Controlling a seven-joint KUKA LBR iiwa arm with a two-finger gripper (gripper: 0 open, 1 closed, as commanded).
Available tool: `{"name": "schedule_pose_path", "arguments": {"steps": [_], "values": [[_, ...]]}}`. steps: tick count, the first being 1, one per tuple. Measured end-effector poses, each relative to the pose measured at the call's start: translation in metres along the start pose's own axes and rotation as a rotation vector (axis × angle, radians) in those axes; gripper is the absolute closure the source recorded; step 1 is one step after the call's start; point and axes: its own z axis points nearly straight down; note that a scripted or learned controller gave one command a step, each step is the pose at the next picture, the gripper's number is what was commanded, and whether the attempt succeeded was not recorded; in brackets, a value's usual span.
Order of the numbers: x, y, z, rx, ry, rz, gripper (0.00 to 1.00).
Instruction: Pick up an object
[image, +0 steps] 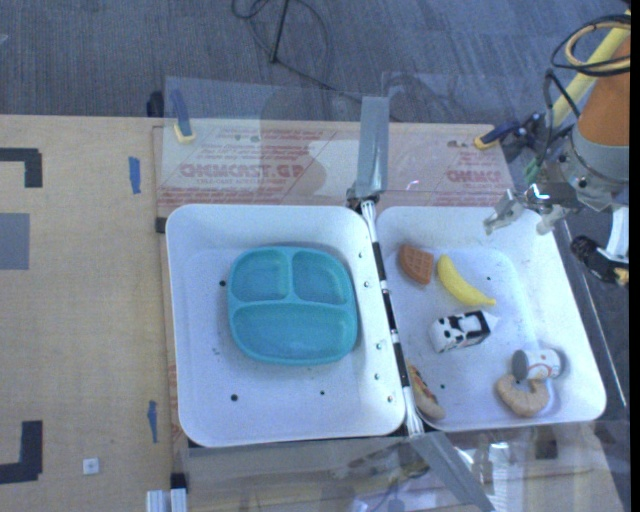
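The gripper (524, 211) hangs at the upper right, fingers apart, holding nothing. Below it in the right bin (580, 300) lies a banana (463, 283).

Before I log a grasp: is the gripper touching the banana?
Apart. The camera view shows the gripper over the right bin's top rim, with bare white floor between it and the banana.

I count two white bins (190, 330), and one blue divided plate (293, 305) lies in the left one. The right bin holds one banana (463, 283), one waffle (416, 264), one toy cow (462, 330), one pretzel (524, 396) and one small pastry (426, 393).
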Motion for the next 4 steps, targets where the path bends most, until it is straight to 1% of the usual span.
{"name": "schedule_pose_path", "arguments": {"steps": [1, 2, 3, 4], "values": [[0.019, 0.001, 0.113, -0.005, -0.002, -0.116, 0.00], [0.036, -0.073, 0.112, -0.006, -0.001, -0.135, 0.00], [0.063, -0.122, 0.112, -0.009, -0.003, -0.177, 0.00], [0.059, -0.121, 0.100, -0.016, -0.009, -0.171, 1.00]]}}
